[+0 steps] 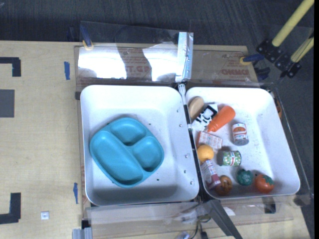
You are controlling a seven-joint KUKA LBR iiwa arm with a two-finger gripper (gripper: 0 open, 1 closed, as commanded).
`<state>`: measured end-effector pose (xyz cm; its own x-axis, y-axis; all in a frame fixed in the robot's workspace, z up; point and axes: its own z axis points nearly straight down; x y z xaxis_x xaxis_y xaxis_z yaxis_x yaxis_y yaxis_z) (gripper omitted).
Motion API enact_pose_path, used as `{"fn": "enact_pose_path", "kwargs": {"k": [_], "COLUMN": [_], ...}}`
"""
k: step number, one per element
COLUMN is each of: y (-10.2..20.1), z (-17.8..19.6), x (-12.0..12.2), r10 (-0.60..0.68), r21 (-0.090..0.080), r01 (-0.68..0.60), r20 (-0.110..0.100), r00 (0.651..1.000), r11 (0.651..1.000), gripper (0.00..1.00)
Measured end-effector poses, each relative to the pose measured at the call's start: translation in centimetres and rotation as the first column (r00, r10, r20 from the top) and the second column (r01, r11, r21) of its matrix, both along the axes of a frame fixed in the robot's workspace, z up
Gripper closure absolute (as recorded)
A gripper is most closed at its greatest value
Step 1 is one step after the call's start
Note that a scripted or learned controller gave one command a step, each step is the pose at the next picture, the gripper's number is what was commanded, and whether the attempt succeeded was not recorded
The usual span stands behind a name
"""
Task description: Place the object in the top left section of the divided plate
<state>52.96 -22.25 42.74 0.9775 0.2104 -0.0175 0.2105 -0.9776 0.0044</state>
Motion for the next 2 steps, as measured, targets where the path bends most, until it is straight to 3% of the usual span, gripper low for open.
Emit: {"fn": "enact_pose_path", "kwargs": {"k": [2], "y": [0.17], "z": [1.38], "x": [0.56], "r10": [0.009], "r21": [-0.005], "r01": [-0.009], "r20": [-0.011], "r00": [1.000], "r11": [1.000], "gripper": [1.00]}}
